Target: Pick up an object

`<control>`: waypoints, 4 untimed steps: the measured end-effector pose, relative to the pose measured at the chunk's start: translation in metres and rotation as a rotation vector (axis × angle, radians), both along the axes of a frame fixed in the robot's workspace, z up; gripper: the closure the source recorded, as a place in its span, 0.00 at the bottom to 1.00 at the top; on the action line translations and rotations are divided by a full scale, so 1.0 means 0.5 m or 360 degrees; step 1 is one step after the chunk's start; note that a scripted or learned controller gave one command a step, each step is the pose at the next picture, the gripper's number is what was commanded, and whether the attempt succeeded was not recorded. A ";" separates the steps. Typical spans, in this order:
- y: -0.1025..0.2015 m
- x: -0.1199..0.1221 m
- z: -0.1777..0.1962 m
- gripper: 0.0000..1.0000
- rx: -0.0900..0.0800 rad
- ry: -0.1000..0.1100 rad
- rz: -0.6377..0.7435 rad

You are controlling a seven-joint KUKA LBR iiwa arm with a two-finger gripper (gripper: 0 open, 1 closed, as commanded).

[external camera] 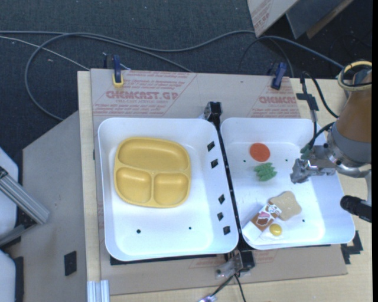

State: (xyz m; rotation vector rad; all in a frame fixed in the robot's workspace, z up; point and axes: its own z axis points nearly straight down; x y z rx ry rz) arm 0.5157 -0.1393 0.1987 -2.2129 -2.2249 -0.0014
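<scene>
Grey metal gripper (299, 171) hovers low over the right bin (331, 233); whether it is open or closed I cannot tell. Just beside it lie green broccoli (266, 171) and a red tomato (259, 151), likely targets; bread slice (286, 204) sits nearer.

Red print reading "CHEMCAST GP" stands on the brown board (147, 94) under the bins, at its far left. A line of smaller red print runs above it and another below; both are too small to read. The same red wording appears at the board's far right, partly cut off by the right bin (331, 233). The cardboard box (269, 15) at the top edge carries illegible print.
</scene>
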 end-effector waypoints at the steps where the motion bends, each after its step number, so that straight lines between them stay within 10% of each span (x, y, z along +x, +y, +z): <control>1: 0.112 0.023 0.027 1.00 -0.0002 -0.0007 0.0003; 4: 0.424 0.069 0.031 1.00 -0.0003 -0.0005 -0.0001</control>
